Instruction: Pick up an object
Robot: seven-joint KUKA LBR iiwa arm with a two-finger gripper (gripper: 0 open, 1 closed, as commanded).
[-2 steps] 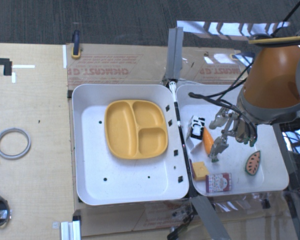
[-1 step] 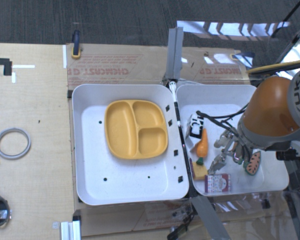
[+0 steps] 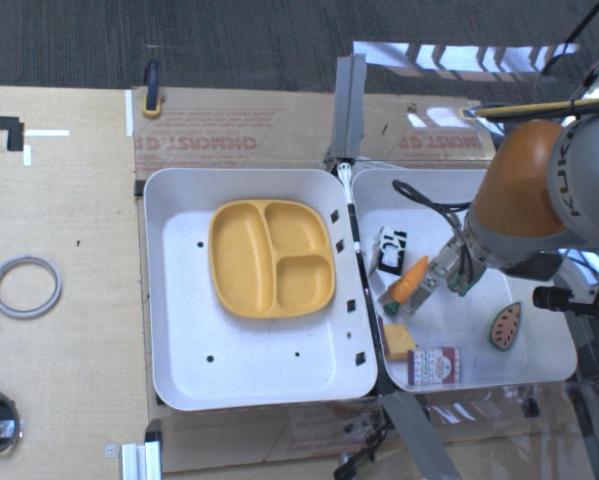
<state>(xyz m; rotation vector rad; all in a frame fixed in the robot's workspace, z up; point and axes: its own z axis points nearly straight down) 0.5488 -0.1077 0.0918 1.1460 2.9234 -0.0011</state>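
Arm (image 3: pixel 539 183) reaches in from the right, over the right bin (image 3: pixel 554 368); grey body with the orange band sits above the bin's far right part. Gripper (image 3: pixel 411 293) points down and to the left, low over the bin floor near the wall shared with the left bin (image 3: pixel 169 298). An orange carrot-shaped toy (image 3: pixel 409 278) lies slanted right at the gripper tip, touching or overlapping it in this view; cannot tell whether it sits between the fingers, and cannot tell whether the fingers are apart or together, since the tip is small and partly masked by the toy. Just above the carrot, a small black-and-white item (image 3: pixel 390 250) lies against the left side of the right bin. Below the gripper, a tan sponge-like block (image 3: pixel 398 340) rests near the bin's front left corner, and just to its right a small pink-and-white packet (image 3: pixel 434 366) lies by the front wall. A watermelon-slice toy (image 3: pixel 505 325) lies apart from these, toward the right side of the same bin. The left bin holds a yellow divided plate (image 3: pixel 272 258), three compartments, lying flat near its middle. On the bench (image 3: pixel 59 388) left of the bins: a grey ring (image 3: pixel 23 286). A yellow clamp (image 3: pixel 152 90) stands at the far edge behind the left bin.
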